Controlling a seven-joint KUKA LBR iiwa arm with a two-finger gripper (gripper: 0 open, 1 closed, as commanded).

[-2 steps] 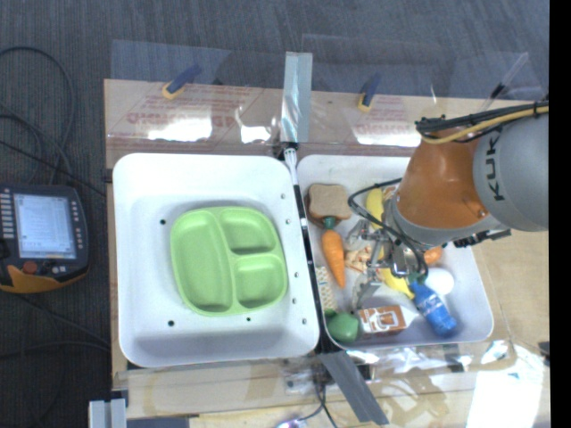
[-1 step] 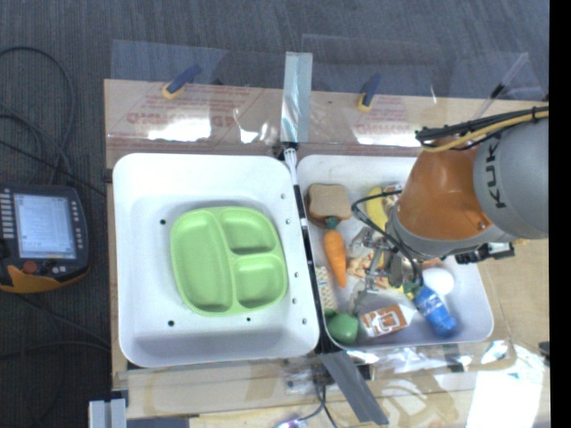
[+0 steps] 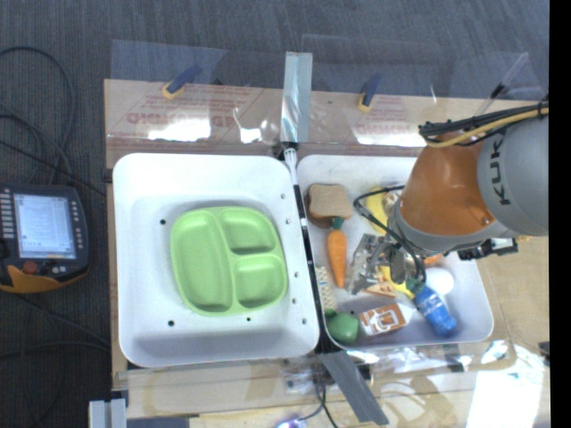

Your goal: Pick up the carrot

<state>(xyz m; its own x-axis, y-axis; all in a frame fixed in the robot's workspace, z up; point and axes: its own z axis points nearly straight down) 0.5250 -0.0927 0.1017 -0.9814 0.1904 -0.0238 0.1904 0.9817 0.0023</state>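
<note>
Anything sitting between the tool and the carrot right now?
No: in the camera view, bare white bin floor separates the tool from the carrot, which lies just to its left.

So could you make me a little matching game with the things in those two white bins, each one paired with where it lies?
Things:
1. carrot
2. green plate
3. blue bottle
4. slice of bread

Places:
A. in the middle of the left bin
B. near the right bin's front right corner
C. at the back of the right bin, beside the divider
D. just in front of the bread, left of the claw

Pairs: 1-D, 2-A, 3-B, 4-C. The claw hangs close beside the carrot, to its right.
</note>
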